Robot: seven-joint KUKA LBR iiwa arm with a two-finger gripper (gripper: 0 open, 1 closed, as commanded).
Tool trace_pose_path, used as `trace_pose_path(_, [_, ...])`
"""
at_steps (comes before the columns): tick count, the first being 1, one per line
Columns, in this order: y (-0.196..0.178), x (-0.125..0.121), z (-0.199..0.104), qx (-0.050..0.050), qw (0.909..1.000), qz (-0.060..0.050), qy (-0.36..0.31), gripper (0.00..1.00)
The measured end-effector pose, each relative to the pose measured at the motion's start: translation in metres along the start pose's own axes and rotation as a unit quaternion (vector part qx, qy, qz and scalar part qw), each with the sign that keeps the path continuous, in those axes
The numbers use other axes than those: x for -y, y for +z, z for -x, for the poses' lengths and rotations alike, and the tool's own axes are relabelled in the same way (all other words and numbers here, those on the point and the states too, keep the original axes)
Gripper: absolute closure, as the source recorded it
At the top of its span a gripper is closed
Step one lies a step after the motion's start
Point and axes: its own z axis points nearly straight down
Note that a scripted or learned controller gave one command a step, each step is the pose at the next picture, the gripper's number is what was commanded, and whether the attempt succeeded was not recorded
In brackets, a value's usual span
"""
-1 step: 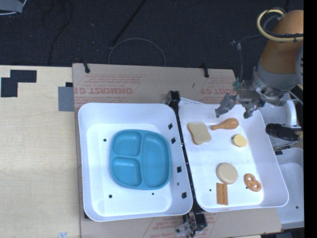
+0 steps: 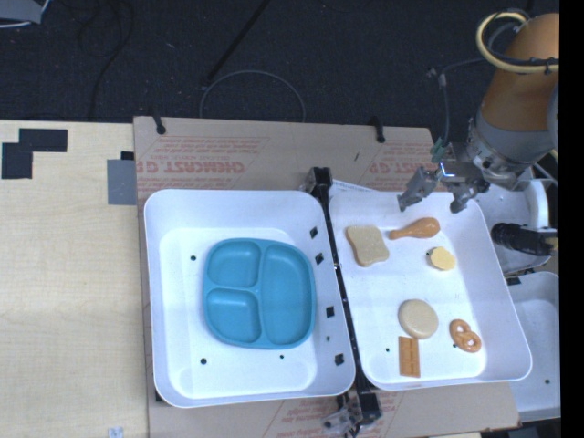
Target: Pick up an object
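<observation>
The claw hung with its fingers spread apart and nothing between them, over the far edge of the right bin, just above a toy drumstick. In that bin also lay a slice of toast, a small yellow piece, perhaps cheese, a round biscuit, a pretzel and an orange wafer. The left bin on the desk held a blue divided plate.
</observation>
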Motion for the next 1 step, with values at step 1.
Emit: trace_pose_path(1, [0.0565,0.0019,0.0093,0.0,1.0,-0.002,0.001,0.0])
